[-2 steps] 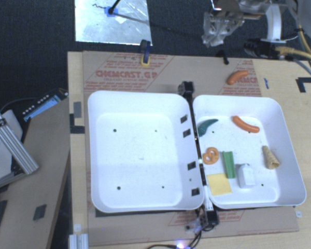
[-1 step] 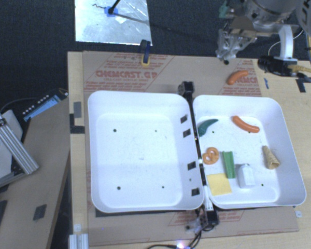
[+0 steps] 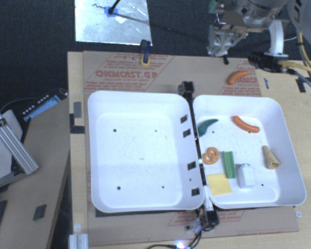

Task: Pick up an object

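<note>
My gripper (image 3: 221,49) hangs high over the cardboard behind the right bin (image 3: 289,148), with nothing seen in it. The right bin holds several small items: an orange sausage (image 3: 245,124), a dark green leaf-shaped piece (image 3: 206,126), a pretzel (image 3: 211,155), a green stick (image 3: 228,164), a yellow square slice (image 3: 218,184), a pale grey block (image 3: 245,175) and a tan cone (image 3: 270,157). A second sausage (image 3: 237,77) lies on the cardboard outside the bin, just right of and below the gripper.
The left bin (image 3: 96,154) sits beside the right one, with black clips (image 3: 186,88) along the shared edge. A yellow and blue clamp (image 3: 145,53) stands at the board's far edge. Cables (image 3: 295,66) run at the right.
</note>
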Robot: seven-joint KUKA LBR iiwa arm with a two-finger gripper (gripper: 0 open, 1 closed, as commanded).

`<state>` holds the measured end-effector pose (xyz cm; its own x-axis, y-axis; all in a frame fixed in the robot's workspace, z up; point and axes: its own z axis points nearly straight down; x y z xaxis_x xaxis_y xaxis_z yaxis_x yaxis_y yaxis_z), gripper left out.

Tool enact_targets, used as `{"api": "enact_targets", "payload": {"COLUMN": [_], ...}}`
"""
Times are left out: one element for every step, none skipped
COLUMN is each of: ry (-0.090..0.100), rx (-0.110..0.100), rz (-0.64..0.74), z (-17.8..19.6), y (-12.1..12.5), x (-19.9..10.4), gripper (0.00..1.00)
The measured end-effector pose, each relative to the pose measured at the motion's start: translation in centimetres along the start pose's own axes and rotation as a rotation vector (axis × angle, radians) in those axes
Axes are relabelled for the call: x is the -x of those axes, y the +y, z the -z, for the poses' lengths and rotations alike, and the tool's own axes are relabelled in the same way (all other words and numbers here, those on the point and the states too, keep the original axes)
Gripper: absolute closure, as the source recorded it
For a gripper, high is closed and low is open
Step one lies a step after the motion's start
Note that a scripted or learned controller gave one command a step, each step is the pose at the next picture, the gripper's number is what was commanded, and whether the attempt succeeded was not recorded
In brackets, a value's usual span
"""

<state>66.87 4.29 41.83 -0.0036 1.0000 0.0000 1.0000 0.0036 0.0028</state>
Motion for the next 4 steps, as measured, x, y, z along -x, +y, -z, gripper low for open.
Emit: {"api": "enact_targets", "payload": {"ry": [-0.002, 0.0, 0.001, -0.002], "rx": [-0.005, 0.002, 0.002, -0.002], "rz": [-0.006, 0.001, 0.001, -0.007], "z": [-7.1, -4.3, -1.2, -3.8], "y": [-1.4, 0.0, 0.0, -0.1], "x": [5.9, 4.0, 2.3, 9.9], "gripper": [1.0, 1.0, 1.0, 1.0]}}
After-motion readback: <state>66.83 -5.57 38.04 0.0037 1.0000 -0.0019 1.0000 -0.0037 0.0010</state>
